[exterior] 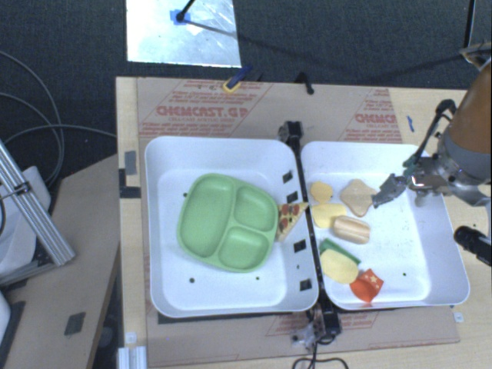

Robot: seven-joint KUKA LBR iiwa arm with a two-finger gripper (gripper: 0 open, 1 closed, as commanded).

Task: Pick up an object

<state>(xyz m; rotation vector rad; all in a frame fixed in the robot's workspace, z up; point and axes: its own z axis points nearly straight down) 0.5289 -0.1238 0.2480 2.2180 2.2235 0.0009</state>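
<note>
The right bin (438, 279) holds several toy foods: a tan bread-shaped piece (357, 196), a small yellow piece (321, 191), a pale yellow piece (329, 214), a bun-like roll (351, 229), a yellow piece with a green edge (338, 264) and a red piece (367, 284). A pizza slice (288, 218) lies at the right edge of the left bin, against the divide. My gripper (387, 193) reaches in from the right and hovers just right of the tan piece, over bare bin floor. Nothing shows held in it.
The left bin (165, 167) contains a green divided plate (228, 221). Black clips (292, 133) join the two bins along the centre. The arm's grey body (461, 160) covers the right bin's far right corner. A dark part (473, 241) sticks in at the right edge.
</note>
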